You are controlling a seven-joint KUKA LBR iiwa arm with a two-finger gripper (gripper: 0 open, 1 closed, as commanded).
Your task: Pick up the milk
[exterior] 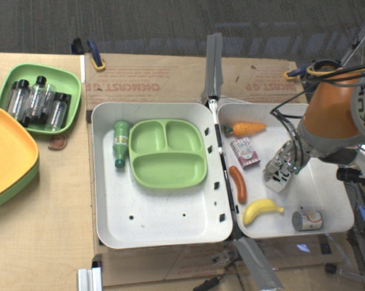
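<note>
Gripper (pixel 279 176) hangs low over the right bin (pixel 334 190), with the milk carton (pixel 245 152) just beside it at its ten o'clock, not touching. Carrot (pixel 247 128) lies at twelve of the carton, sausage (pixel 237 183) at six, banana (pixel 261 211) and can (pixel 307 219) lower down. Left bin (pixel 110 211) holds a green tray (pixel 168 154) and a green bottle (pixel 120 142) at its nine o'clock.

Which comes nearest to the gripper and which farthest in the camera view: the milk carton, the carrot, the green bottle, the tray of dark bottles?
From the gripper, over the right bin:
1. Milk carton, just to its left in the same bin.
2. Carrot, at that bin's far edge.
3. Green bottle, in the left bin beside the divided plate.
4. Tray of dark bottles, on the bench at far left.
</note>
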